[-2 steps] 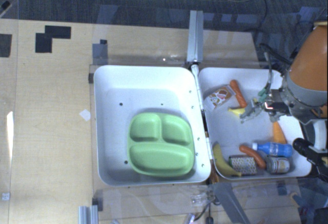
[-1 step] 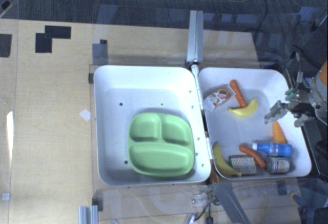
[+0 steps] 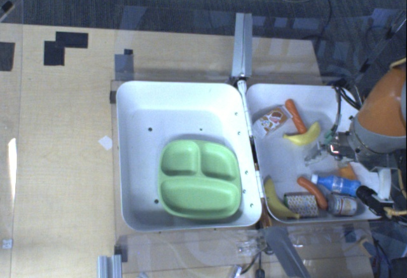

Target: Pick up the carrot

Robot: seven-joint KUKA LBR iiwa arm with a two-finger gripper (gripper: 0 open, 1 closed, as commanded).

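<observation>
The carrot [image 3: 294,116] is a slim orange piece lying near the back of the right bin [image 3: 273,95], between a snack packet [image 3: 271,121] and a yellow banana piece [image 3: 304,135]. My gripper [image 3: 321,148] hangs low over the middle of the right bin, in front of and to the right of the carrot, just past the banana piece. It is apart from the carrot and nothing shows in it. The arm's orange band [image 3: 383,108] rises at the right edge.
The front of the right bin holds a second banana [image 3: 276,200], a reddish sausage-like piece [image 3: 312,191], a blue bottle [image 3: 337,184], a metal grater [image 3: 300,205] and a can [image 3: 344,206]. A green divided plate [image 3: 200,178] lies in the left bin [image 3: 137,143].
</observation>
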